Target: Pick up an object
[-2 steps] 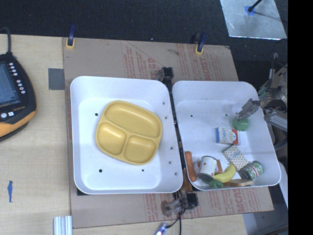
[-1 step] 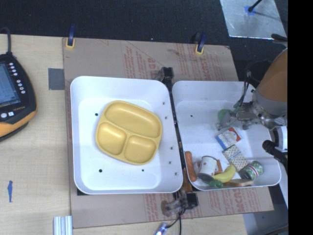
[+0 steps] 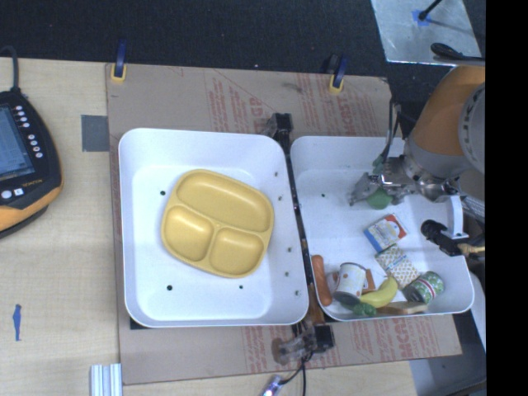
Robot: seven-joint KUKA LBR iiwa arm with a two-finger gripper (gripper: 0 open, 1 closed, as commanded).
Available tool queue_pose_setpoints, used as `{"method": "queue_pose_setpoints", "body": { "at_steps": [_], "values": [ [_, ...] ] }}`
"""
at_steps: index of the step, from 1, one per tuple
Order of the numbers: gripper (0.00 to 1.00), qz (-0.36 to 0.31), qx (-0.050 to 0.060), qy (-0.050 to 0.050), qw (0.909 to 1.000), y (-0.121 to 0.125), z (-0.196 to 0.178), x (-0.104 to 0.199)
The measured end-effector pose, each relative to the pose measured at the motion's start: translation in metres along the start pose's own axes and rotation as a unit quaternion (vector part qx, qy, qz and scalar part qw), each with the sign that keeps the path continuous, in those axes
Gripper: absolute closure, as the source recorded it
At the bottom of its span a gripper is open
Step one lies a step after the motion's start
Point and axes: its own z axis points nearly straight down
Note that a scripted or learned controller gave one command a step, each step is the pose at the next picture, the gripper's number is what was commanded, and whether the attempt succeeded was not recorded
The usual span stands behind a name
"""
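Observation:
My gripper (image 3: 375, 190) is low in the right bin (image 3: 330, 167), near its back wall. Its fingers (image 3: 360, 194) stand apart, open, and a small green object (image 3: 379, 197) lies between them on the bin floor. I cannot tell whether they touch it. Just in front of it lies a blue, white and red packet (image 3: 385, 231). Further forward are a checkered packet (image 3: 396, 262), a yellow banana (image 3: 379, 294), a small white cup (image 3: 351, 279), an orange stick (image 3: 318, 277) and a green-rimmed roll (image 3: 427, 287).
The left bin (image 3: 140, 221) holds a yellow divided plate (image 3: 217, 223). A teach pendant (image 3: 21, 167) rests on the bench at far left. The arm's grey and orange body (image 3: 445, 130) hangs over the right bin's back right corner.

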Motion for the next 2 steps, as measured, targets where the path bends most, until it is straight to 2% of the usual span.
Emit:
{"method": "queue_pose_setpoints", "body": {
  "at_steps": [1, 2],
  "values": [
    [0.0, 0.002, -0.001, 0.001, 1.0, -0.066, -0.109, 0.004],
    [0.0, 0.0, -0.003, -0.001, 1.0, -0.04, -0.002, -0.002]
  ]
}}
